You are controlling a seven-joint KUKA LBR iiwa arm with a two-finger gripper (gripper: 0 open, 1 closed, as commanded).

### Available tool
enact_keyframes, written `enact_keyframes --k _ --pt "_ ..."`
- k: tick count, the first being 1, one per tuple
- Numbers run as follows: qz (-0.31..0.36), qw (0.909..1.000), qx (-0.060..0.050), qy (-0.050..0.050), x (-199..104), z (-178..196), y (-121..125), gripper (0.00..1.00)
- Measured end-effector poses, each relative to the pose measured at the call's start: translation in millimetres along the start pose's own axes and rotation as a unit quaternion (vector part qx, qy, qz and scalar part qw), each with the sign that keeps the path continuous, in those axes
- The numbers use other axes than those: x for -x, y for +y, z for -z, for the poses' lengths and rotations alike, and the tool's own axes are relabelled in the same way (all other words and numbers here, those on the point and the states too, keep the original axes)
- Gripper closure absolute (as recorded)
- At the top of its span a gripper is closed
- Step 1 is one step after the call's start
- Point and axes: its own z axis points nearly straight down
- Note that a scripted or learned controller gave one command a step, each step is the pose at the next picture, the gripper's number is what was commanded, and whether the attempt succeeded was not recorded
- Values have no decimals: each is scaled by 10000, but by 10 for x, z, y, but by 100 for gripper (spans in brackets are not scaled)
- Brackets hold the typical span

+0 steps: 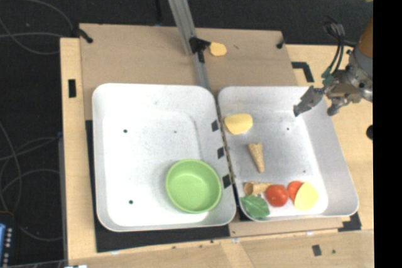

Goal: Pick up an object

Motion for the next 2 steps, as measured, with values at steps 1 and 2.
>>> enact_keyframes --k 1,2 --pt "0 10000 0 0 0 0 0 0" --pt "-6 10000 -30 -8 -63 -585 37 0"
